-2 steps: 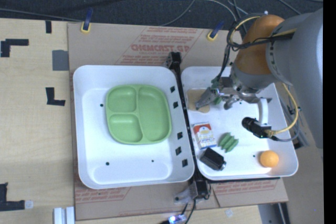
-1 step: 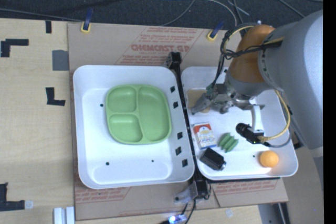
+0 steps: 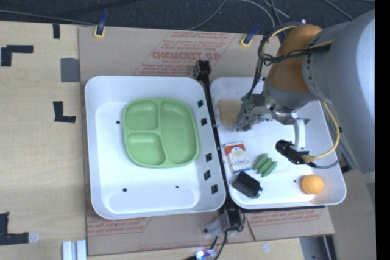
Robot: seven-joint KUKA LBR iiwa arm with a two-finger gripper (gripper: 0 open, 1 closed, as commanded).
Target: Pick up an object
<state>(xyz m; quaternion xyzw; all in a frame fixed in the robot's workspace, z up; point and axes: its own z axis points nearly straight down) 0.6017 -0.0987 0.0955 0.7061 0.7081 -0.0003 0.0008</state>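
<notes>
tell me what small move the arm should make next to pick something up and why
Probably lower straight down a little. The gripper sits over the upper left corner of the right bin, right beside a pale tan object lying flat there. The other items, the small carton, green piece, black block and orange ball, all lie further toward the bin's front.

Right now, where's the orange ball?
Camera view: the orange ball sits in the right bin, near its front-right corner, right of the green object and the black block.
</notes>
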